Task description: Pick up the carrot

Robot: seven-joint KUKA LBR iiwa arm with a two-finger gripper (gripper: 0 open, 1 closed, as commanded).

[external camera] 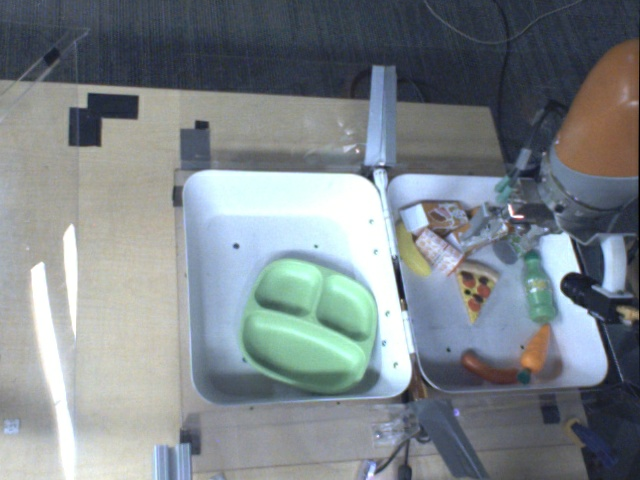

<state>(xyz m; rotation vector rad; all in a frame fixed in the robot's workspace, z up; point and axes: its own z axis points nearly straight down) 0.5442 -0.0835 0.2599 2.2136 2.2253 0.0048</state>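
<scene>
Carrot [538,348] lies slantwise, green tip toward the sausage [490,369]; pincer [505,230] state unclear.

Bright, even overhead light; glare streaks on bench [60,298] left; slightly soft focus.

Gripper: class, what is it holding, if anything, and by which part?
Nothing visibly: the gripper sits over the packets; the carrot lies untouched in the bin.

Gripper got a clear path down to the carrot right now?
Probably yes. The carrot lies uncovered near the right bin's front edge, though the sausage and green bottle crowd it closely.
</scene>
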